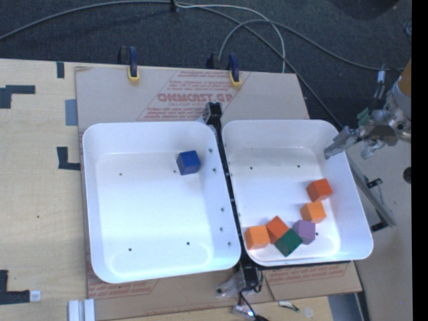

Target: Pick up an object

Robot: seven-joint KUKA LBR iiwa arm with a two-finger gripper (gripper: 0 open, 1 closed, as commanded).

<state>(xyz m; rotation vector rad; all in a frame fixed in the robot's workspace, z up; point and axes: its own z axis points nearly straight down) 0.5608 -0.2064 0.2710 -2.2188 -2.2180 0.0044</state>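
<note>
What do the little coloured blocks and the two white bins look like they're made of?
Blue block and orange block: probably painted wood or foam; flat, matte colour, no glare. Left bin and right bin: likely moulded plastic; smooth, rounded rims with a soft sheen.

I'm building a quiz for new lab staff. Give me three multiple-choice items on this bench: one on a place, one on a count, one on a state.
1. Where is the blue cube?
A. Left bin
B. Right bin
C. On the cardboard

2. How many cubes lie in the right bin?
A. Three
B. Four
C. Six

3. The end effector is:
A. Pressed on a cube
B. At the right bin's far right corner, apart from the cubes
C. Over the left bin

Answers:
A: the blue cube sits in the left bin.
C: six cubes lie in the right bin.
B: the end effector touches nothing.
</note>
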